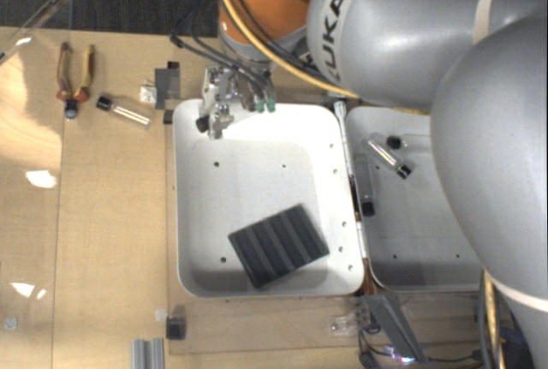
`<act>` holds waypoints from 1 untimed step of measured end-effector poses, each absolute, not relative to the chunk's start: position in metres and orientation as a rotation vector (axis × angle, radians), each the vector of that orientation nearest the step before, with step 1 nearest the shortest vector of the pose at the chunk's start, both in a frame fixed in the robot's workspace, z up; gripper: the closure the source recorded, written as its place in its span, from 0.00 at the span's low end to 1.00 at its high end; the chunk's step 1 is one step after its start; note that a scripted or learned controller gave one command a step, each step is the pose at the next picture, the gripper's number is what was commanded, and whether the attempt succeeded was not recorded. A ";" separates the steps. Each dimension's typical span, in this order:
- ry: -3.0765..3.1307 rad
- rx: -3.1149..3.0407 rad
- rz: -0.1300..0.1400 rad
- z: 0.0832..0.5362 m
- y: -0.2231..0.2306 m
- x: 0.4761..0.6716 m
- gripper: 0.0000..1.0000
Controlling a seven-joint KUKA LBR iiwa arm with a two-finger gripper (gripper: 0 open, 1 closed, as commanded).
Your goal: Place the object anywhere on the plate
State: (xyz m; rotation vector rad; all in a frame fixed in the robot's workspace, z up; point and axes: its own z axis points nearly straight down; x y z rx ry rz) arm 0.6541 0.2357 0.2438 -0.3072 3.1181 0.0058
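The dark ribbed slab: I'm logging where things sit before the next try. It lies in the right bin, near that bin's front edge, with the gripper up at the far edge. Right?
Not quite. The camera view shows the dark ribbed slab in the left bin, not the right one. The rest stands: it lies near the front edge, and the gripper is at the far edge.

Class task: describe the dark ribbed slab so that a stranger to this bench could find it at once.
Start at the left white bin, the one under the gripper. Look to its near end, away from the arm: the dark ribbed slab lies flat there, turned at a slant. Nothing else in that bin is dark, grooved and rectangular.
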 end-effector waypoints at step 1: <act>3.111 -0.360 0.006 0.245 0.236 0.669 1.00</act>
